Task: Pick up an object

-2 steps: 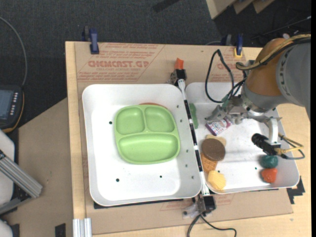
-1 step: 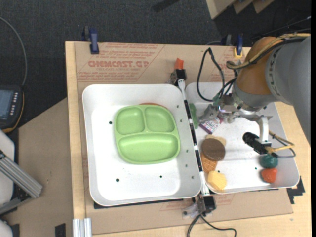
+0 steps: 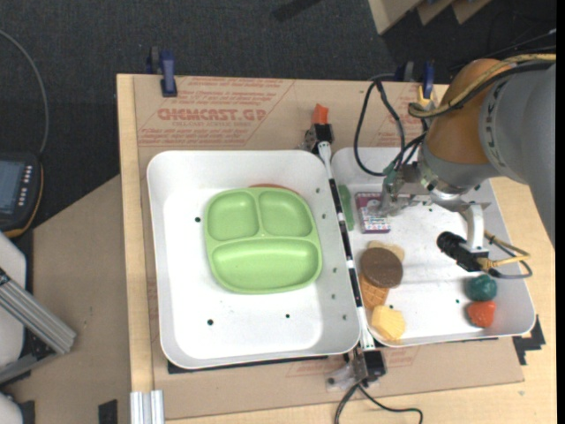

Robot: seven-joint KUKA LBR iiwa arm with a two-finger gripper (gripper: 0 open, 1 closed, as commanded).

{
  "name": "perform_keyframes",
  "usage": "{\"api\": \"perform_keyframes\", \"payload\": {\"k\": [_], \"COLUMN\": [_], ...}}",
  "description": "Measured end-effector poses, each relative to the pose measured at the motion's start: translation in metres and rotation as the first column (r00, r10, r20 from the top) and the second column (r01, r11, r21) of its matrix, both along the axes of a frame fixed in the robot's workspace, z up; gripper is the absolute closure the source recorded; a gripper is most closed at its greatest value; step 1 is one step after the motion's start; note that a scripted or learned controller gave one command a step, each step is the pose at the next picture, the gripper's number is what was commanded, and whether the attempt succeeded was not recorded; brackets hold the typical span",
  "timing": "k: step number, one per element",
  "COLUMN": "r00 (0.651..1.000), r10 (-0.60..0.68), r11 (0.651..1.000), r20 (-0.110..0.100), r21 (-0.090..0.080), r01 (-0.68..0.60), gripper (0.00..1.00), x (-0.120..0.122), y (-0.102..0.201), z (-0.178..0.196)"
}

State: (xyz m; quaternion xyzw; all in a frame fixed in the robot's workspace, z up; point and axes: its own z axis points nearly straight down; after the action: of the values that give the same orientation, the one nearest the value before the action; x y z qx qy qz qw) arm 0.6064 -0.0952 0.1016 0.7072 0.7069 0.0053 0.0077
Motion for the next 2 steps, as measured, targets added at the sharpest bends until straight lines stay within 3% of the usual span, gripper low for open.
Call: {"api": "perform_keyframes", "payload": {"k": [1, 2], "r00": [1.0, 1.0], "r10": [0.0, -0.007], "r11": [1.0, 1.0], "r20": [-0.002, -0.017], "r21": [0.001, 0.003], "r01": [0.0, 0.007], "gripper": [0.0, 0.0], "x": [-0.001, -0.099], "y": [0.0, -0.036], "z": [-0.001, -0.015]}}
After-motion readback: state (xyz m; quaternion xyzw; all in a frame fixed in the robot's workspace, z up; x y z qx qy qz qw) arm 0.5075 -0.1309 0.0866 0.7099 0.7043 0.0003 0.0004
